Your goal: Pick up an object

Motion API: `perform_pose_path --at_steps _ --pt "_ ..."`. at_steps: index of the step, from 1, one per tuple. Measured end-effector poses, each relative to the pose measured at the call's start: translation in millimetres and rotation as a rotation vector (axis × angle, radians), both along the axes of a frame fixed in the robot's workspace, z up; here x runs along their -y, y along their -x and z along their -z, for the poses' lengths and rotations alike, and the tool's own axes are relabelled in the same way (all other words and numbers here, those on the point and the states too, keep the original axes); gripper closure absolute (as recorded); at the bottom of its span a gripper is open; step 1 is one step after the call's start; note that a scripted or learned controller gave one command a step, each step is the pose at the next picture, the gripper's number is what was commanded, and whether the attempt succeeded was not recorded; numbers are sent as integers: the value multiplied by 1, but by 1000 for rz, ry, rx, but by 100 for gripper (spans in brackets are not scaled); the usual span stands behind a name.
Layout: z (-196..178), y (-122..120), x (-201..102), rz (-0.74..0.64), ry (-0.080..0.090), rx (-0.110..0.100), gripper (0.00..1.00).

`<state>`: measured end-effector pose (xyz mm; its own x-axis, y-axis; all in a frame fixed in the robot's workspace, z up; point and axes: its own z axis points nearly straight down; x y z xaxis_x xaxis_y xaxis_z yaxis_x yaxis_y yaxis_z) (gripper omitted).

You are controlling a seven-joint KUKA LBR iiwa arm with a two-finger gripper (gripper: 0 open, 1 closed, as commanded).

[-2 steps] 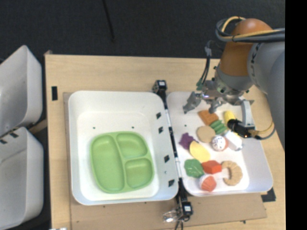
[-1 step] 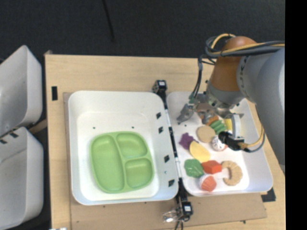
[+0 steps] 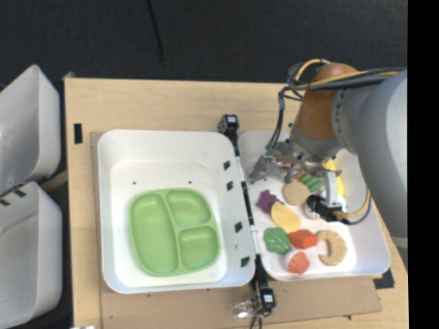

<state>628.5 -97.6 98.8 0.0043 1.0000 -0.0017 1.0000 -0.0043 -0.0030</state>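
Wooden bench (image 3: 158, 105), dark floor (image 3: 171, 26)

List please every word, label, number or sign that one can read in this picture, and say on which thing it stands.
None: no text can be read in this view.
The green divided tray in the left bin is plain.
The toy foods in the right bin, such as the purple piece and the yellow piece, show no print.
The small black clips at the bin edges are too small to tell whether they bear any marking.

Even, bright overhead light, soft shadows, slightly blurry, grainy dark background.
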Motion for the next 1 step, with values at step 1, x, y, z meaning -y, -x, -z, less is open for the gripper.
perform_pose_path --at_steps 1 --pt "-12 -1 1 5 -1 4 100"
